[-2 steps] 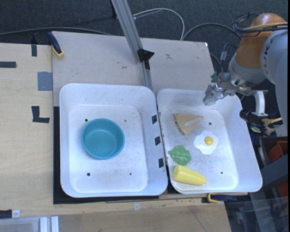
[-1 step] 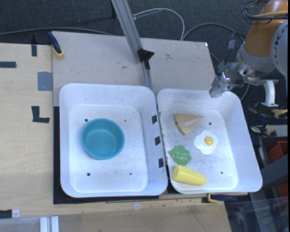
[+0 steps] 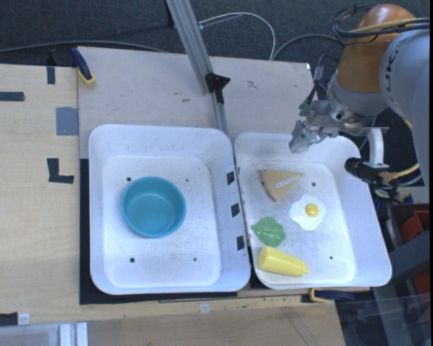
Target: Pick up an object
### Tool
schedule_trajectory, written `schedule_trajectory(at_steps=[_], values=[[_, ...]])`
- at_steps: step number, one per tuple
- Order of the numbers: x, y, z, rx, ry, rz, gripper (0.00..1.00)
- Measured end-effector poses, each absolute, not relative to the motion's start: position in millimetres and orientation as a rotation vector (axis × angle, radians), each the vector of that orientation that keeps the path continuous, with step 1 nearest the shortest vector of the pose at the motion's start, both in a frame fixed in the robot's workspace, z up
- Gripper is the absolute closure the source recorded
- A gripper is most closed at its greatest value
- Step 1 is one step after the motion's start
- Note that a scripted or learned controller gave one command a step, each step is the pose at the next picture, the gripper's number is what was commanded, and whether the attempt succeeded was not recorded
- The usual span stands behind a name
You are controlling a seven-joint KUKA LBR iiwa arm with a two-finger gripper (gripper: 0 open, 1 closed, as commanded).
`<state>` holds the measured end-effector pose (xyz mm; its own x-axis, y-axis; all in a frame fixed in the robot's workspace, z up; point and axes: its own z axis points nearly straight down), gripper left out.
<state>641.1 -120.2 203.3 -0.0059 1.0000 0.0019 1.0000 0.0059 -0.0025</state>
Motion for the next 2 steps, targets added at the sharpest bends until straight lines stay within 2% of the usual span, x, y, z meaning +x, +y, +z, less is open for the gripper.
schedule_trajectory(at_steps=[2], values=[[603.8, -27.2, 227.9, -2.212, -2.226, 0.001, 1.00]])
